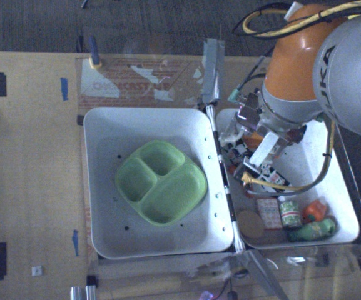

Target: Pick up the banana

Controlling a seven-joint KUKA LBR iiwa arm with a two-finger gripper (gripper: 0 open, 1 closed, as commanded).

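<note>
Banana hidden beneath rounded, glossy orange-grey arm [305, 61].

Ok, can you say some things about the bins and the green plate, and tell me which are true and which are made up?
1. The green divided plate lies in the view's left bin. True.
2. The plate has five compartments. False: it has three.
3. The arm reaches over the view's right bin. True.
4. The small can stands on the plate. False: it stands in the right bin, beside an orange thing.
</note>
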